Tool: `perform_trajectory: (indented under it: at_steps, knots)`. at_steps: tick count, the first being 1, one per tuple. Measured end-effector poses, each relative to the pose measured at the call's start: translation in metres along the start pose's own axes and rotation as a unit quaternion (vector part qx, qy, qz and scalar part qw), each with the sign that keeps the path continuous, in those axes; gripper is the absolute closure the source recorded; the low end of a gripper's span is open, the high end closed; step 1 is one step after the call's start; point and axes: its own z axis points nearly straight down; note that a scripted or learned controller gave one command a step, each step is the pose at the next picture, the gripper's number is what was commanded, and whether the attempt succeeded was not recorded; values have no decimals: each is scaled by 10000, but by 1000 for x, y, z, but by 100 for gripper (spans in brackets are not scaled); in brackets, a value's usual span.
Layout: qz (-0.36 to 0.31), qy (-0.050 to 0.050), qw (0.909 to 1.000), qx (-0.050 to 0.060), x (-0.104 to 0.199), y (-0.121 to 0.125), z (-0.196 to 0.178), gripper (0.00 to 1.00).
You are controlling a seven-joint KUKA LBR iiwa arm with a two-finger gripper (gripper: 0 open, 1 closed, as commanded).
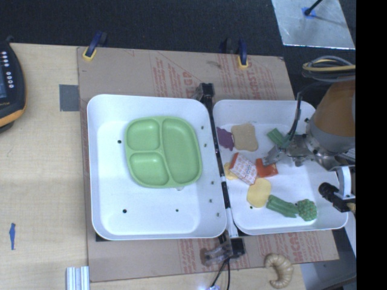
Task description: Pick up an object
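Camera view from above takes in two shallow white bins side by side on a cardboard sheet [151,71] clamped to the wooden bench [42,186]. The left bin [106,213] carries a green divided plate [163,151] lying flat near its middle, with three compartments. The right bin [242,225] holds a scatter of toy food: a tan slice of bread [245,136] near the far side, a purple piece [225,138] just beside it close to the wall between the bins, a red and white packet [243,169] near the middle, a yellow piece [259,193] below that, an orange piece [266,168] touching the packet's right edge, a green piece [277,137] toward the far right, and a stalk of broccoli [292,208] lying on its side near the front edge. The arm [334,121] reaches in from the right over this bin, its orange band showing above the wrist. The gripper [279,154] is low over the bin, between the green piece and the orange piece, with its dark tip close to the orange piece; whether it touches either one cannot be told, nor how wide it stands, and nothing can be made out in its grasp. A croissant [280,269] lies on the bench in front of the bins, outside them. A handheld controller [9,83] sits at the left edge.
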Motion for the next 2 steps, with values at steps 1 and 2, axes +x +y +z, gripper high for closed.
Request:
perform_trajectory:
  at_steps: [1, 2]
  knots:
    - [-6, 73, 9999, 98, 36, -26, 17, 0]
    - [-9, 57, 10000, 69, 55, -4, 16, 0]
